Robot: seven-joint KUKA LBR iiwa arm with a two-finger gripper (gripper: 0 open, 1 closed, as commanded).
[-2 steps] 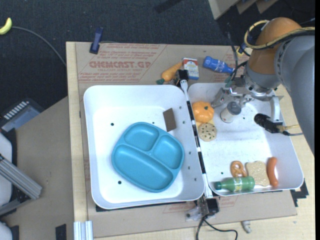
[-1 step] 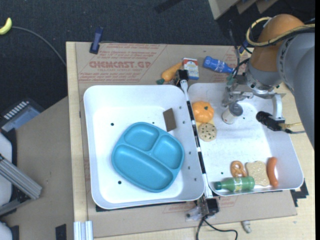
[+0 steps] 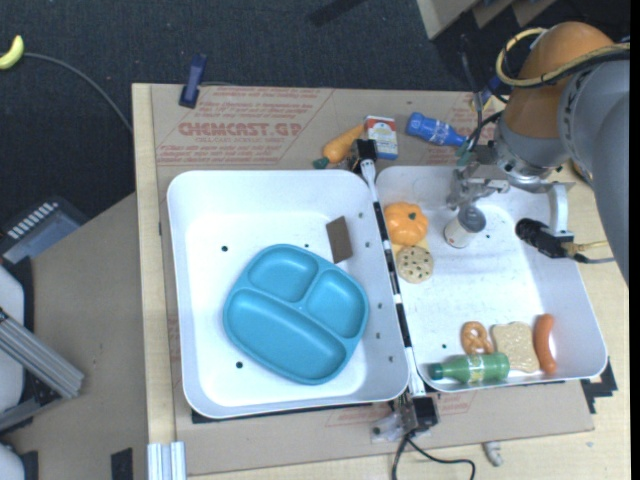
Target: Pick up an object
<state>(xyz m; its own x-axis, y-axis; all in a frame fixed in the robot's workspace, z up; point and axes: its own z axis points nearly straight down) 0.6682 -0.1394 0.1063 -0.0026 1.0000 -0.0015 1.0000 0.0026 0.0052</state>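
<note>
Dark carpeted floor (image 3: 250, 28) surrounds a pale worktop (image 3: 160, 298) covered at the back by a brown protective sheet (image 3: 250, 118) printed in red; the word "CHEMCAST" can be read, the remaining print is too small to make out. A yellow-tipped cable (image 3: 60, 63) trails across the floor at upper left.

Two shallow white bins sit side by side on the worktop. The left bin (image 3: 200, 218) holds a blue divided plate (image 3: 295, 313) and a small brown block (image 3: 339, 238) near its right wall. The right bin (image 3: 570, 298) holds an orange pumpkin (image 3: 405, 223), a speckled cookie (image 3: 414, 263) just below it, and along the near edge a pretzel (image 3: 474, 337), a slice of bread (image 3: 517, 345), a sausage (image 3: 545, 341) and a green bottle (image 3: 470, 370) lying on its side.

Behind the bins lie a carrot (image 3: 345, 144), a small carton (image 3: 381, 136) and a blue bottle (image 3: 436, 130); the carton's label is not legible.

The grey arm (image 3: 590, 98) reaches in from the right, its jaws (image 3: 462, 223) over the upper part of the right bin, beside the pumpkin. Whether the jaws are open or closed cannot be determined, nor can any object be seen between them.
</note>
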